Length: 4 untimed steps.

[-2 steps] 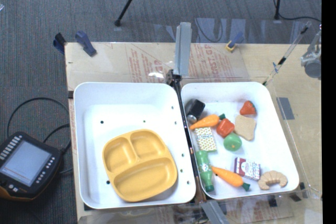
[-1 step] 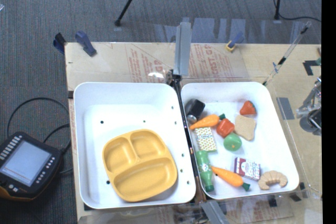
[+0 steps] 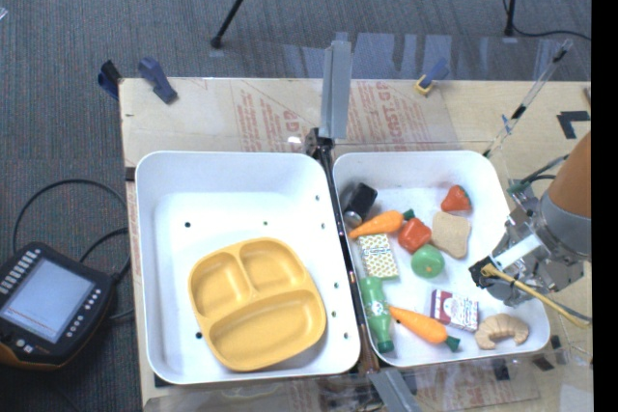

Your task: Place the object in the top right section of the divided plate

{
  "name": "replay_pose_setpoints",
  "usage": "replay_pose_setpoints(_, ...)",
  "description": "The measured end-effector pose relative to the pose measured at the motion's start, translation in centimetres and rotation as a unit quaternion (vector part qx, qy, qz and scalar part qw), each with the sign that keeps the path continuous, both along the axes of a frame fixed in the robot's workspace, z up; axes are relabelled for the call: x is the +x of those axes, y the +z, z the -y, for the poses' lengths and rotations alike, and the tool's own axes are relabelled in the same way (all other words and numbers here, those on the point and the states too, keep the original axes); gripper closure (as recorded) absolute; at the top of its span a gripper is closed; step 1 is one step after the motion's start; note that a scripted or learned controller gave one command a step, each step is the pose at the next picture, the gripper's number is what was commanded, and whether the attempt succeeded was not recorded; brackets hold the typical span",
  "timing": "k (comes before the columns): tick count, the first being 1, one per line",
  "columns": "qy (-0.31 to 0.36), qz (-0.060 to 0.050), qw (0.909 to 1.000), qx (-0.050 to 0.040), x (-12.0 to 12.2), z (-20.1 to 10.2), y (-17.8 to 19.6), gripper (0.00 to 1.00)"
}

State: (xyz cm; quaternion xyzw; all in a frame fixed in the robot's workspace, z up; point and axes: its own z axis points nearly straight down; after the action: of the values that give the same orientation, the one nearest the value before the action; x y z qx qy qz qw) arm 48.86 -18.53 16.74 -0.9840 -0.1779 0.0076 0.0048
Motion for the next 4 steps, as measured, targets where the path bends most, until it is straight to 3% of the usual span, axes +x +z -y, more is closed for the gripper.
replay_pose_setpoints(1,-0.078,0.002,0.997,-0.0015,-1.5,-5.8,-5.7,1.0)
replay_pose_setpoints(2,-0.079,0.003,0.9969,-0.0017,-1.5,-5.7,-5.6,0.0)
replay_pose_setpoints(3,0.076,0.005,0.9971,0.0003,-1.5,-4.6,-6.1,0.0)
replay_pose_setpoints(4,0.066,0.005,0.9978,-0.0008,10.4,-6.2,-8.2,0.0)
